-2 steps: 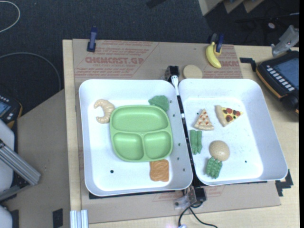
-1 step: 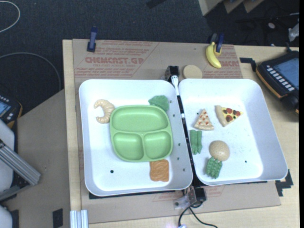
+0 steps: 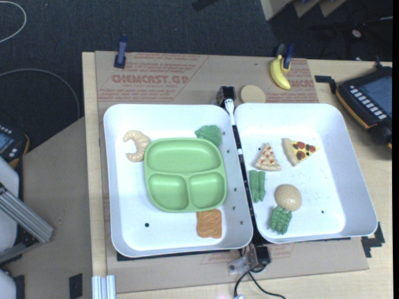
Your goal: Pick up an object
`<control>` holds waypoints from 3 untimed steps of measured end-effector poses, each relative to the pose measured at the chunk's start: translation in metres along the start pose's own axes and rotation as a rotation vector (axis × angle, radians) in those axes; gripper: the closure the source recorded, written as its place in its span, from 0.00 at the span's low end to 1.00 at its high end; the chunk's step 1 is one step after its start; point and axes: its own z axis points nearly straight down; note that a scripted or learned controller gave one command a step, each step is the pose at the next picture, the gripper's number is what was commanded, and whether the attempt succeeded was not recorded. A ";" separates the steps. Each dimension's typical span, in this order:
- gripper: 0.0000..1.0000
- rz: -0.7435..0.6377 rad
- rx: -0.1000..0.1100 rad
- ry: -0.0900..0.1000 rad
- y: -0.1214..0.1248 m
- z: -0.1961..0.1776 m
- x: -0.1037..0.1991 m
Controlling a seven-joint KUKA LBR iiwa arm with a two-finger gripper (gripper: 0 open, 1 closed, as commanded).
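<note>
The left bin holds a green three-compartment plate, a tan croissant at its upper left, a green leafy piece at its upper right and an orange-brown toast slice below it. The right bin holds two pizza slices, a green bean pod, a beige round bun and a bumpy green vegetable.
A yellow banana and a tan disc lie on the cardboard behind the bins. A blue clamp grips the board's far left edge. A black and orange pendant sits at the right.
</note>
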 end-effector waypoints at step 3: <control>1.00 0.003 0.018 0.007 -0.032 0.264 -0.011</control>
